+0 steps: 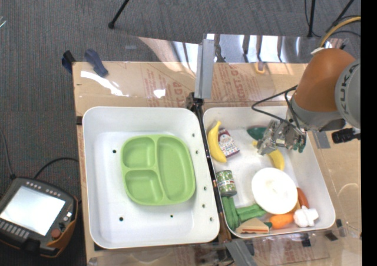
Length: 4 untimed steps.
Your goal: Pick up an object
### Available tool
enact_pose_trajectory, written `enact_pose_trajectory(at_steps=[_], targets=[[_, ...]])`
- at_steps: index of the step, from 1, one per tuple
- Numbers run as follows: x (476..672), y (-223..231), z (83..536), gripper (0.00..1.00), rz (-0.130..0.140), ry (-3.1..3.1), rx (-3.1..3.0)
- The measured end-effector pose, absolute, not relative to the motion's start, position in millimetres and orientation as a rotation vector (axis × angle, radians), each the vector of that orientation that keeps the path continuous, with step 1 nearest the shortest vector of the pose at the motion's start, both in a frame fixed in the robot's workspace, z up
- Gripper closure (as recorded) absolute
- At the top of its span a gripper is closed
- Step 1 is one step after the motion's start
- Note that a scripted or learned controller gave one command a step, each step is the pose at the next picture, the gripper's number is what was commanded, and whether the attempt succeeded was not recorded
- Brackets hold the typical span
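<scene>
Your gripper [281,139] sits low in the upper right part of the right bin [321,173], just above a small banana [277,159] whose lower half pokes out beneath it. Whether the fingers are wide, narrow or closed on anything, you cannot tell from this angle, and nothing is clearly between them. The likeliest target is that banana, though a dark green item [257,133] lies just to its left.

Watch for a glancing grasp: the banana is curved and smooth, so fingers closing off-centre could squirt it sideways against the white plate [274,190] just below. The bin's right wall is near, so a push may wedge it there. The crowding matters too; a second banana [215,141] and a packet [227,142] lie further left, clear of the gripper. The green tray [158,169] in the left bin [100,135] is well apart.
</scene>
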<state>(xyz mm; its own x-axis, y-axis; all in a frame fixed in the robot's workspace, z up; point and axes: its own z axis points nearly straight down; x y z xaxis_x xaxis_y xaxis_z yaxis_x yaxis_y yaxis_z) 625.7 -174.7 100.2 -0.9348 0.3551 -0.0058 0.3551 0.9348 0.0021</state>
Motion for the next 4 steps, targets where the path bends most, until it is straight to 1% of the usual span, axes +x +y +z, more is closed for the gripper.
enact_pose_trajectory(at_steps=[1,2,3,4], targets=[[605.0,-133,244,1.0,-0.001,3.11,0.294],[602.2,-132,236,0.0,0.001,3.125,0.294],[581.9,-157,91,0.0,0.003,3.106,0.432],[635.1,-141,92,0.0,0.001,3.063,0.655]])
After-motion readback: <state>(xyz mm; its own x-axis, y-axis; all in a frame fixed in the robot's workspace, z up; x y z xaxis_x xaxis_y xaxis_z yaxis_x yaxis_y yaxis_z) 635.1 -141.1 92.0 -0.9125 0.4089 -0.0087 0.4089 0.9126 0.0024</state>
